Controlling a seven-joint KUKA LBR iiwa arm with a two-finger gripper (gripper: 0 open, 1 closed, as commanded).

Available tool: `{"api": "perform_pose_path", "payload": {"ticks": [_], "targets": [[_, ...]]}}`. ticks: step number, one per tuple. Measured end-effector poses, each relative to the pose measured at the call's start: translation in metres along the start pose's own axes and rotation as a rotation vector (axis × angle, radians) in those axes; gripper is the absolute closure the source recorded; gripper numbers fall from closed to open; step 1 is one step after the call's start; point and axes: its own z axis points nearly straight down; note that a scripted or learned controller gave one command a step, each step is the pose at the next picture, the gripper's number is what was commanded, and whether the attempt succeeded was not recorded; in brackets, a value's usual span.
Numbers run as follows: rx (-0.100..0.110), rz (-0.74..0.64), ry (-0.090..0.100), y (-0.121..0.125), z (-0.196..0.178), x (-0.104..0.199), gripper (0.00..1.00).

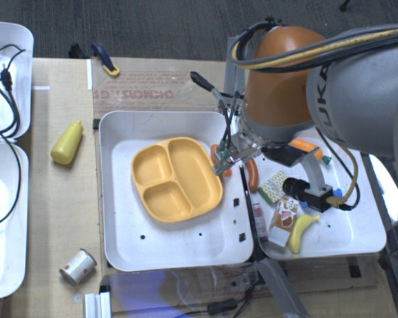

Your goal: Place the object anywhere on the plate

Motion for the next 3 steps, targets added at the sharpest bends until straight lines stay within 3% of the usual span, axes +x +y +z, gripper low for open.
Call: {"api": "perform_pose_path", "payload": {"ticks": [1,2,3], "targets": [[0.0,0.001,0.0,0.0,0.0001,0.0001,0.0],[0.003,0.002,-0.001,0.0002,-0.0074,-0.0015,1.0],[0.003,0.003,0.0,0.0001,-0.0074,-0.0014,0.0]]}}
